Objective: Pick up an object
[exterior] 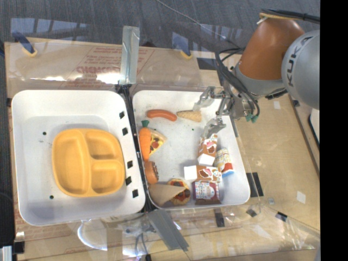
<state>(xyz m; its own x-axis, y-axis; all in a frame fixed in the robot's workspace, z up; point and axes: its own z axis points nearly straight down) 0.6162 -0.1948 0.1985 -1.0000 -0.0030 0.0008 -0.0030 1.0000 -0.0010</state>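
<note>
my gripper (pixel 209 113) hangs open over the right bin's (pixel 239 162) far edge, holding nothing. nearest is the sausage (pixel 161 115) (toy plastic, i'd judge): light, stiff, slick, so i'd pinch across its middle.

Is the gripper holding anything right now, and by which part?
Nothing is held: the gripper hangs open above the right bin, near the cone wafer.

You have a tan bench (pixel 283 162) carrying two white bins side by side: the left bin (pixel 27 107) and the right bin (pixel 239 184), rims touching.
</note>
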